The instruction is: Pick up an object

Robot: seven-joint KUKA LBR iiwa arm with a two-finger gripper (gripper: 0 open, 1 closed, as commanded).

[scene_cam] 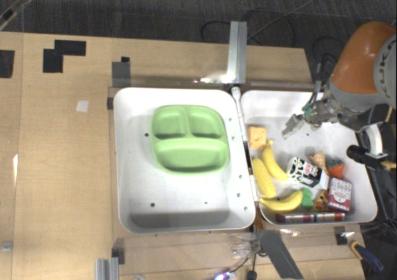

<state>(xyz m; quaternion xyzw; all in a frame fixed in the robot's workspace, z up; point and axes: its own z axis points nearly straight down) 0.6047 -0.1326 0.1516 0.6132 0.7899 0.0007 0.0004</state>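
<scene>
My gripper (293,127) hangs over the upper middle of the right bin (273,103), above bare white floor, and nothing shows in it. Below it lie the toys: a yellow-orange block (257,136), a banana (273,162), a corn cob (262,177), a second banana (283,200), a black-and-white patterned item (304,171), a red box (340,192) and a small red fruit (335,167). The nearest toy, the block, is to the gripper's lower left, apart from it.
The left bin (133,167) holds a green divided plate (189,138). A metal post (237,52) stands behind the divide between the bins. A dark strip of pens (309,216) lies along the right bin's front wall. The arm's orange band (365,55) is at the right.
</scene>
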